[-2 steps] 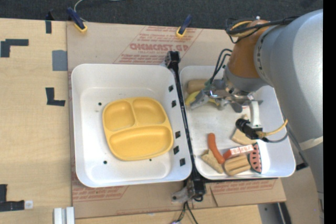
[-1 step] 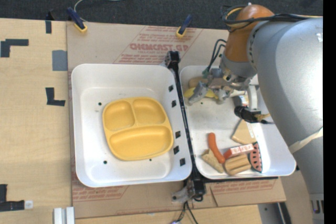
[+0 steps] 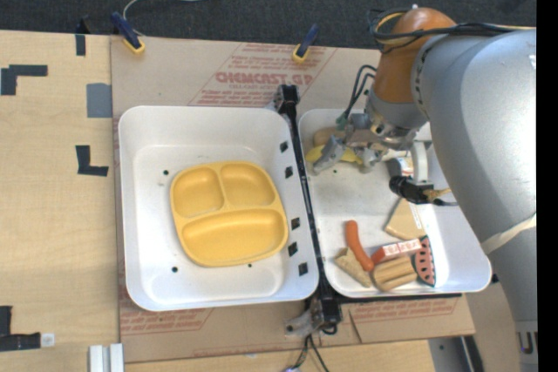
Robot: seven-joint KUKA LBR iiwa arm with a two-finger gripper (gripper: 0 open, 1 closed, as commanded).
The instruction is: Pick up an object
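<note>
While the gripper (image 3: 336,154) is lowered into the upper part of the right bin (image 3: 453,279), whether its fingers are spread or closed cannot be told. A yellow, banana-like toy (image 3: 349,156) is seen just beside it, judged light, stiff and smooth, best taken across its middle. Toy foods (image 3: 388,261) are clustered lower right, well apart; a yellow divided plate (image 3: 228,213) is held in the left bin (image 3: 139,213).
</note>
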